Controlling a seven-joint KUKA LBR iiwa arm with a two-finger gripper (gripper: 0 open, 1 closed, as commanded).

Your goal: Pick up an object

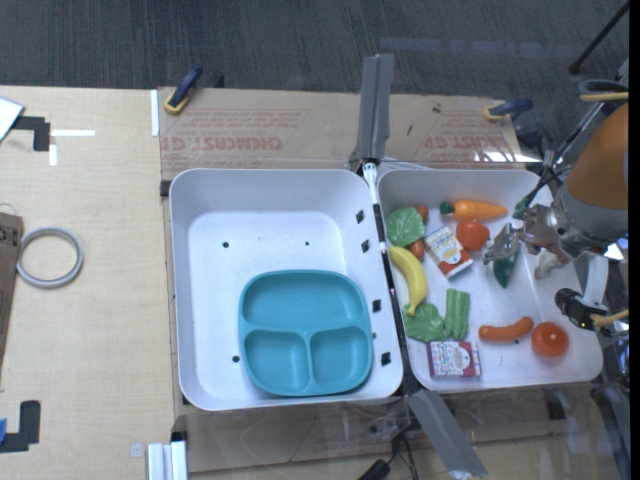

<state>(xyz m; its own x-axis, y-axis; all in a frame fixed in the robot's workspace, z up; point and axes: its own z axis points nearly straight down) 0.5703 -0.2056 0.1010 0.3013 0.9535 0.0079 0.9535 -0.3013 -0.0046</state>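
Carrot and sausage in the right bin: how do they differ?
The carrot is orange with a green tip and lies near the bin's far wall; the sausage is red-orange, slightly curved, and lies nearer the front. The carrot tapers; the sausage keeps even thickness. Both lie flat, roughly crosswise, untouched by the gripper.

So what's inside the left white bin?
The left bin holds a teal divided tray with three compartments, nothing in them. Whatever lies beneath the tray is covered.

A robotics test bench in a laboratory: two white bins [190, 298] sit clamped on cardboard [270, 133] atop a plywood bench [90, 348], toy plastic food [440, 268] in one, a roll of tape [46, 257] nearby, grey carpet [300, 18] beyond.
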